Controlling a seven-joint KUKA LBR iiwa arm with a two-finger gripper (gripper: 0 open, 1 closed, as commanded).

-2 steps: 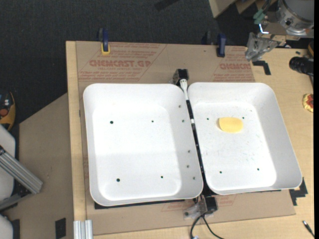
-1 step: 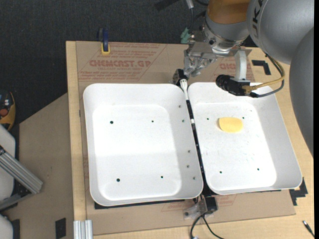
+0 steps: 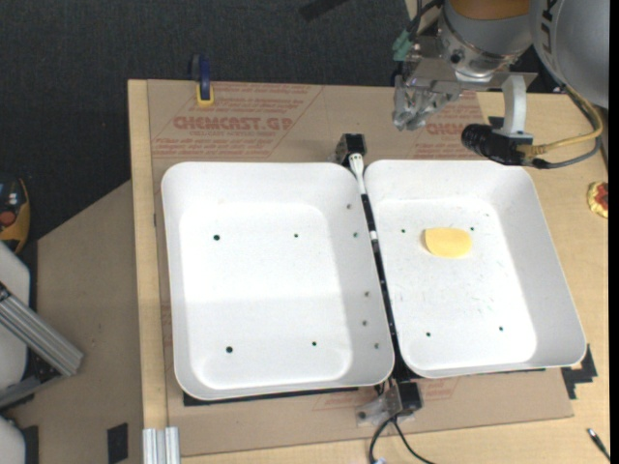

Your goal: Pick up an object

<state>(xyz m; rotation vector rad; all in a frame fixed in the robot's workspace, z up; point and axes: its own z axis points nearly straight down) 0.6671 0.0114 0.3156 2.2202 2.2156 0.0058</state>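
the jaws (image 3: 414, 114) hang above the back edge of the right bin, over the brown board rather than over the bin floor, and nothing sits between them; the view is too small and cluttered there to tell whether they are spread or pressed together. they point downward beneath the wrist, which fits a top-down pick, and their raised position suggests the arm is parked clear of the bins, so the camera has an open look at what lies inside. the arm (image 3: 493, 8), grey with its orange band, comes in from the right and stays high. the only loose thing to pick is a flat yellow object (image 3: 447, 243), lying alone on the floor of the right bin (image 3: 542, 288), toward its back half and well apart from every wall, with room on all sides for a descent. it is low and rounded, so a grip would probably need the jaws to reach almost to the bin floor. the left bin (image 3: 184, 288) sits just beside the right one, the two rims meeting along a dark strip. both rest on the board covering the surface (image 3: 145, 162), with a blue and yellow clamp (image 3: 203, 78) at its back edge, apparently pinning it. the pick looks not yet begun.
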